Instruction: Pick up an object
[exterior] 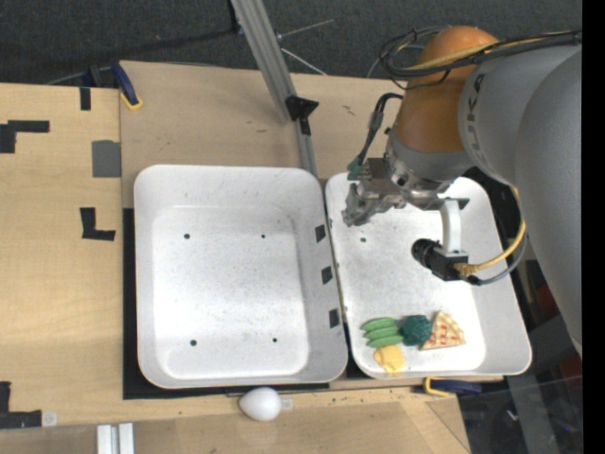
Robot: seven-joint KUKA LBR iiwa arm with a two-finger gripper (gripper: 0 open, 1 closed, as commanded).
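Note:
My gripper hangs over the far left part of the right bin, close to the wall it shares with the left bin. Nothing shows between its fingers. Several small toys lie at the near end of the right bin: a green pod-shaped piece, a dark green broccoli-like piece, a yellow piece and a pizza-slice-shaped piece. They sit well below the gripper in the view, apart from it.
The left bin lies beside the right one. A white egg-shaped object rests on the bench just outside the left bin's near edge. A grey metal pole slants in from the top. The arm's grey body fills the right side.

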